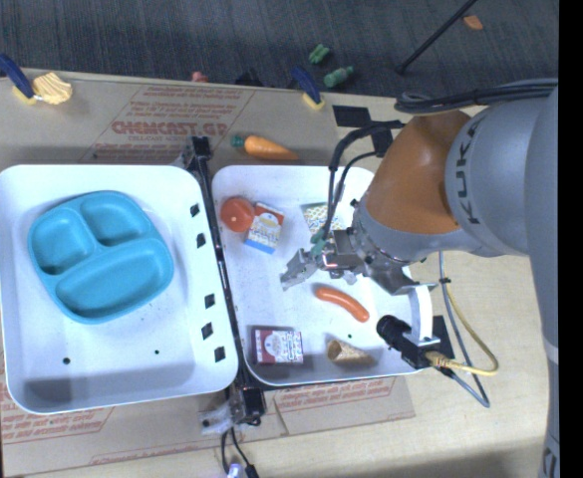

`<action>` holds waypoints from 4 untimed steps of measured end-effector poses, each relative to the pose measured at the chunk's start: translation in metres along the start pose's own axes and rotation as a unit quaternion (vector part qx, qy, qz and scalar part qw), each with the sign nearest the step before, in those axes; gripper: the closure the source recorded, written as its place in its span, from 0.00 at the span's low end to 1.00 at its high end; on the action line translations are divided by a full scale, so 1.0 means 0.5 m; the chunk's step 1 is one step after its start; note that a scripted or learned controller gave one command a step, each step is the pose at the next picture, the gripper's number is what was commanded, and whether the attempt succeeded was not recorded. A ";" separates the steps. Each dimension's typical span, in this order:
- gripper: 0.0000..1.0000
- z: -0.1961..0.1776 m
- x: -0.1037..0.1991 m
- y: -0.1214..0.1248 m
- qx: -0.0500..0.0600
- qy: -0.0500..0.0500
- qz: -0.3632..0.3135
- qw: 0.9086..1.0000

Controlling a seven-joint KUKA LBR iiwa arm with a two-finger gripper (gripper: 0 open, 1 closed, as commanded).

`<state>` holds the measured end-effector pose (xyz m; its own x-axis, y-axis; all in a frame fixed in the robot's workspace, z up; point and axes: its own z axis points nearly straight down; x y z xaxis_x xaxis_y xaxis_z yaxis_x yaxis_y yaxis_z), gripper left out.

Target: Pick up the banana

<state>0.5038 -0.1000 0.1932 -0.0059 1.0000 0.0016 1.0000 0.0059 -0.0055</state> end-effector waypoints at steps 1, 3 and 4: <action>0.00 0.204 -0.012 0.132 -0.001 -0.001 -0.029 1.000; 0.00 -0.001 0.027 0.306 -0.002 -0.001 -0.029 1.000; 0.00 0.095 0.006 0.305 0.000 0.000 0.146 0.989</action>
<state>0.6558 -0.0961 0.1450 0.2837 0.9589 -0.0007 0.9589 -0.2837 -0.0065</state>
